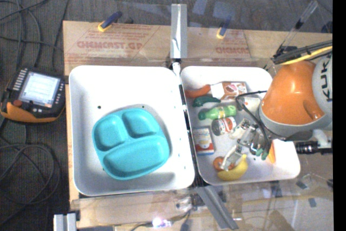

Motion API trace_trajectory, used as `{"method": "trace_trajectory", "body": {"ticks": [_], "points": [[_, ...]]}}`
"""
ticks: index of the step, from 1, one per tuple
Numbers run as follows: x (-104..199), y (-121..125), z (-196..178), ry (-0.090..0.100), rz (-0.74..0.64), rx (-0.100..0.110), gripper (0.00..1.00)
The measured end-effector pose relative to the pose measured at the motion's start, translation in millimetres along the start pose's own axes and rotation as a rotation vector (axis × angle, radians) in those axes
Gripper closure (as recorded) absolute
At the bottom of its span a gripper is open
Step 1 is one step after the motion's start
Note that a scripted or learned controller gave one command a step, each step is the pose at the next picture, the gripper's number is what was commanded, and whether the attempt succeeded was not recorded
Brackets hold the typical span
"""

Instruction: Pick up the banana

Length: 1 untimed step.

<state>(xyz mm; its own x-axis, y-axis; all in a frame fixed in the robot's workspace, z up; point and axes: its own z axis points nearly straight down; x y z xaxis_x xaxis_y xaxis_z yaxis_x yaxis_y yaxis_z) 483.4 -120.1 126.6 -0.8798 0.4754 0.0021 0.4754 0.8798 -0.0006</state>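
The yellow banana (236, 172) lies at the front edge of the right bin (281, 167), next to a small orange-red fruit (218, 163). My gripper (232, 160) comes down at a slant from the grey and orange arm (292, 100). Its tip sits right over the banana's upper side, seemingly touching it. The banana's middle is partly hidden behind the gripper, and it rests on the bin floor.
The right bin also holds a small carton (203, 140), a can (223, 126), a green bottle (219, 112), a dark green item (204, 100), an orange item (200, 90) and a packet (233, 88). The left bin (86, 84) holds a blue divided tray (131, 142). A pendant (33, 96) lies off the bench at left.
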Motion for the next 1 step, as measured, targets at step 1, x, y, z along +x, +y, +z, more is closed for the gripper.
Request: {"method": "trace_trajectory", "body": {"ticks": [1], "points": [[-11.3, -12.1, 34.4, -0.005, 0.25, -0.009, 0.0]]}}
